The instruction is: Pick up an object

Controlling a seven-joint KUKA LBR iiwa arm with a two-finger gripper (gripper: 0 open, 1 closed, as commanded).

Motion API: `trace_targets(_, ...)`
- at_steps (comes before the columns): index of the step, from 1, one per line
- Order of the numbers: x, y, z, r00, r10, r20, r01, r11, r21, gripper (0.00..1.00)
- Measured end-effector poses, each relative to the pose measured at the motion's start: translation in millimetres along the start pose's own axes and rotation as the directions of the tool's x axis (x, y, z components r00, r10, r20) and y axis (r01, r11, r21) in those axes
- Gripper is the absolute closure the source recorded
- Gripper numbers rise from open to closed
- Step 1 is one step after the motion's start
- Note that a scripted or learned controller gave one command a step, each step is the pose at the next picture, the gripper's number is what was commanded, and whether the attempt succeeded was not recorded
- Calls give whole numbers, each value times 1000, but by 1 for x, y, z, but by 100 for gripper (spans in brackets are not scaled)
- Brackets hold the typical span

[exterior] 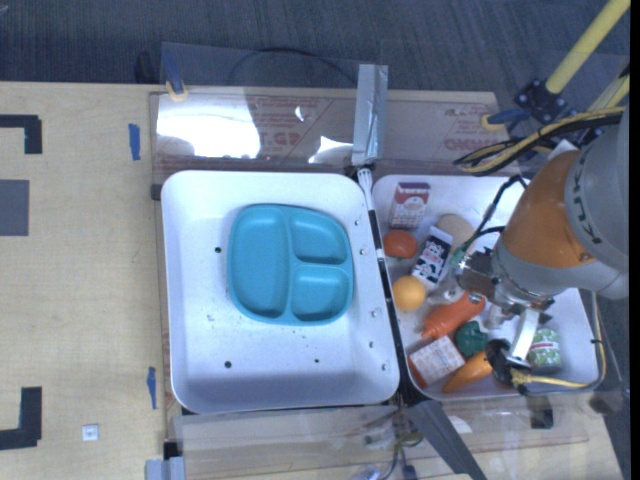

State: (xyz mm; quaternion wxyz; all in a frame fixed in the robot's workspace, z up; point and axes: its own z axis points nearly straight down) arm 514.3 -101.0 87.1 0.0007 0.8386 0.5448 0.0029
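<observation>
Table (70, 298): pale wood; two white bins are carried side by side on it.
Left bin (190, 368): a blue divided plate (290, 263) is seen lying flat near its middle, apart from all walls.
Right bin (578, 308): a cluster of small things is held in its left half.
Orange piece (468, 373): found at the near edge of the cluster, tapered, just beside the white packet.
White packet (433, 358): marked with a red label, laid flat by the near left corner of the right bin.
Green-and-white ball (545, 348): set apart to the right, near the bin's near wall.
Green item (470, 338): lodged between the orange piece and the carrot; its kind cannot be made out.
Carrot (452, 316): laid at a slant just beside the tool, on its left.
Yellow-orange ball (407, 293): placed by the left wall, next to the carrot's tip.
Tool (487, 298): lowered over the middle of the cluster, above the carrot and the green item; whether it is spread or pressed together cannot be told, and nothing is seen gripped in it.
Black-and-white carton (432, 258): tilted, just beyond the ball.
Red round fruit (400, 243): seen beside that carton, near the left wall.
Tan round thing (458, 228): partly hidden behind the carton.
Red-and-white carton (410, 206): set farthest back, by the far wall.
Arm (545, 228): brought in from the right, its orange band seen above the wrist.
</observation>
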Motion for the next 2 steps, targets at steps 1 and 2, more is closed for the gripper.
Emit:
trace_targets(1,-1,2,-11,1000,5,-1,-5,1000,-5,100)
trace_targets(2,36,1,-98,978,207,4,-207,978,3,100)
